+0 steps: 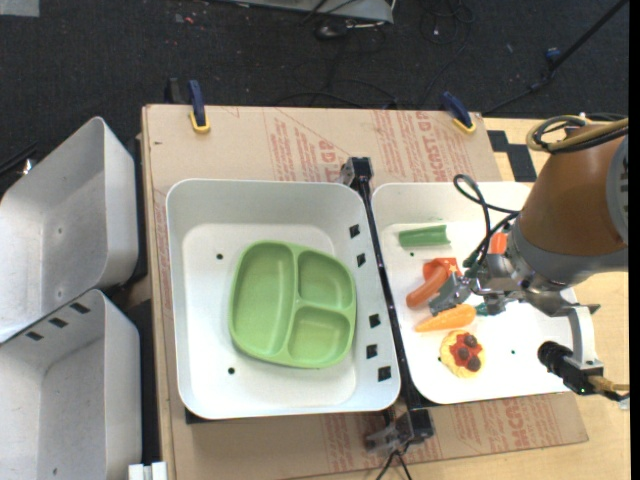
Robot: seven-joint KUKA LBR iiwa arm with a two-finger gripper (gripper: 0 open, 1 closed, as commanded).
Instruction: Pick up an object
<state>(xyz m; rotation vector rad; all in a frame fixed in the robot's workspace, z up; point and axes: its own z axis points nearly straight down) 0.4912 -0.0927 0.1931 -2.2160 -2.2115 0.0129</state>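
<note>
Nearest us, a tart [463,354] is sitting at 6 o'clock in the right bin [520,388]. Just above it, at 12 o'clock, we are seeing an orange carrot [446,318], and our gripper [462,290] is hovering right over it beside a red piece [432,278]; whether it is spread or pinching, we cannot tell. A green piece [423,236] is lying further up. A green tray [293,305] is filling the left bin [200,208].

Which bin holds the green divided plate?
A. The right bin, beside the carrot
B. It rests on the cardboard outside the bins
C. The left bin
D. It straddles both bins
C: the green divided plate lies flat inside the left bin, while the small food items sit in the right bin.
</note>
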